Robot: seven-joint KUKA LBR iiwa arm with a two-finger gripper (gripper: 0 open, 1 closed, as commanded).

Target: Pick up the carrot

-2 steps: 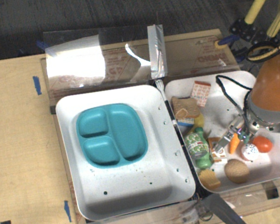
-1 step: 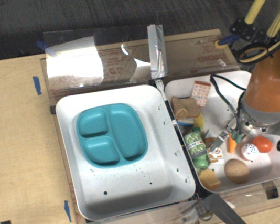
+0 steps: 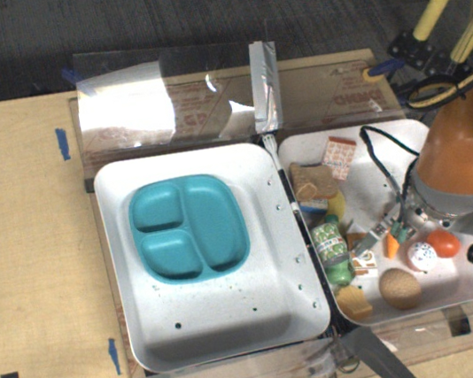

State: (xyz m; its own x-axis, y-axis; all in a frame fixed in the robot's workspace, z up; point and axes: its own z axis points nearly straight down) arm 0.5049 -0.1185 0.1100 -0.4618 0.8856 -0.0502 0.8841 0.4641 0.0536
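Glossy white bin [image 3: 378, 311], stubby orange carrot [image 3: 392, 245]

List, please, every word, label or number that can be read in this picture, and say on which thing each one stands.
No text can be read with certainty.
Cardboard sheet behind the bins: red printed lines, too blurred to read.
Small white packet in the right bin: red print, too small to read.
Green packet in the right bin: pattern or print, not legible.
Teal divided plate in the left bin: no marking visible.
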